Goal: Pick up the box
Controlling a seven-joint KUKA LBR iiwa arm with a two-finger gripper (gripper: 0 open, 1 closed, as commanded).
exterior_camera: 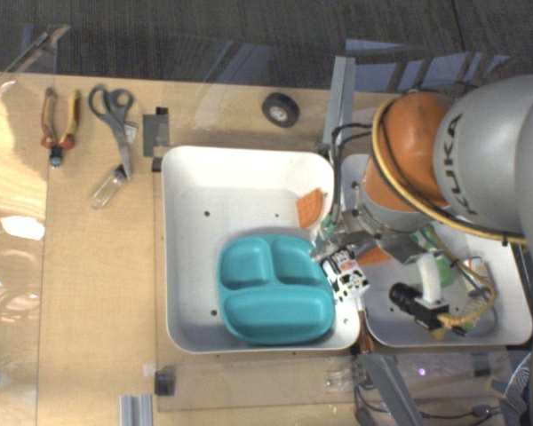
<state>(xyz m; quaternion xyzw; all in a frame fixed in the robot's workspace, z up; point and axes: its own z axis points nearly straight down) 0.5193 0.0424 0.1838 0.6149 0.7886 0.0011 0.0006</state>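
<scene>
The grey arm (pixel 493 149) came in from the right side of the view and took most of the upper right corner. Its orange band (pixel 409 149) sat just above the wrist, with black and yellow cables curving around it. The wrist pointed down and to the left. The gripper (pixel 345 269) was at the lowest end of the arm — a small white and black part. The state of its tip could not be read from this view.
</scene>
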